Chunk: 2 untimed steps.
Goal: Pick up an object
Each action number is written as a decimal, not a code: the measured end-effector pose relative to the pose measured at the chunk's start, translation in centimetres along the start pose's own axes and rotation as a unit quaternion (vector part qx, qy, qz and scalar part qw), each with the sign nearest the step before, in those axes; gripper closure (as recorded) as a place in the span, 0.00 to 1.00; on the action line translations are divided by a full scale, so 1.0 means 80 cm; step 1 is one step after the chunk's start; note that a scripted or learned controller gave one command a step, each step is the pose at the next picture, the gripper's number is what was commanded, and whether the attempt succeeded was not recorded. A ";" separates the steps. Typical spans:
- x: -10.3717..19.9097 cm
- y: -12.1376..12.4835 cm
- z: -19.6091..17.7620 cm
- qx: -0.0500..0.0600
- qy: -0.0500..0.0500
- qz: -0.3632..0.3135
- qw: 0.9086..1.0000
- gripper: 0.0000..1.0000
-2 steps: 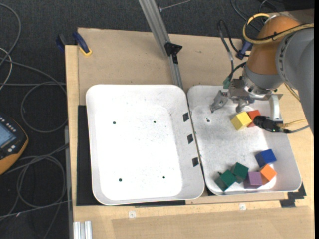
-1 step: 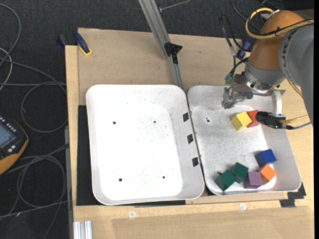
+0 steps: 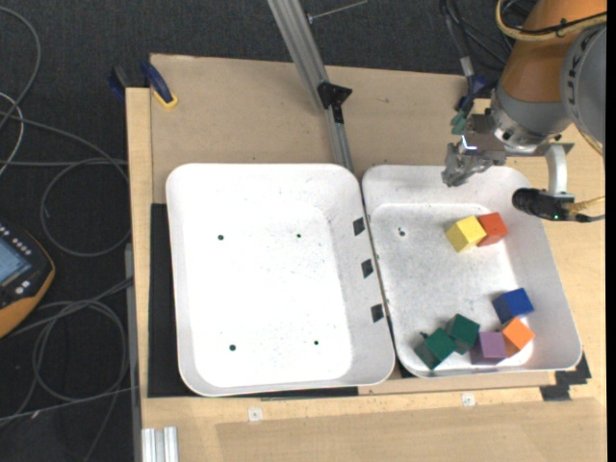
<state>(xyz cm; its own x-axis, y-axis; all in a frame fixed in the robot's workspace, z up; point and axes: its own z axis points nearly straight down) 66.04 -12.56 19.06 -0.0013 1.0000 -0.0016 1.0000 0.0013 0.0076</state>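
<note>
Currently gripper over right bin's far rim, nothing visibly held (open or closed: cannot tell). Yellow block touching red block mid-bin; blue block, orange, purple, green ones near front edge.

Here's the bench, a pale wooden top, and on it two shallow white bins side by side, their inner rims touching along the middle. The left bin sits over a black mat that peeks out along its left edge and under its front. The right bin reaches toward the bench's right side, with black clips along the seam between the two. Up at the back left corner, a blue and yellow clamp grips the bench edge. A grey metal post rises at a slant from the back, just behind the bins' meeting point.
</note>
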 end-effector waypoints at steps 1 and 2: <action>0.007 0.010 -0.077 -0.001 0.000 -0.001 1.000 1.00; 0.007 0.012 -0.085 0.002 0.000 0.000 1.000 1.00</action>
<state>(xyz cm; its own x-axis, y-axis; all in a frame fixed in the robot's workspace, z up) 66.91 -11.96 25.83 -0.0015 1.0000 -0.0014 1.0000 0.0015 0.0035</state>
